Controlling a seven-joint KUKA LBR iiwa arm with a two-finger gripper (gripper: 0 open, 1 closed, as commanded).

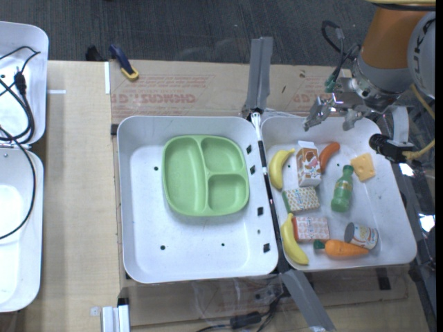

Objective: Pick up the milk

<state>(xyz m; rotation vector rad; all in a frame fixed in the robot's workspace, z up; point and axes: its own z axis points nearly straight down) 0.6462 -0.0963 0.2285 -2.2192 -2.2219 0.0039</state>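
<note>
The milk (308, 166) is a small white and brown carton standing in the right bin (401, 251), near its upper left part, between a banana (278, 168) and an orange carrot (329, 156). My gripper (333, 118) hangs over the bin's far edge, above and a little right of the carton. Its two fingers are spread wide and open, with nothing between them. The gripper stands apart from the milk.
The right bin also holds a cheese wedge (363, 166), a green bottle (342, 189), two small boxes (301, 199) (310, 227), a second banana (292, 241), a carrot (342, 249) and a can (361, 236). A green divided plate (205, 175) lies in the left bin (138, 247).
</note>
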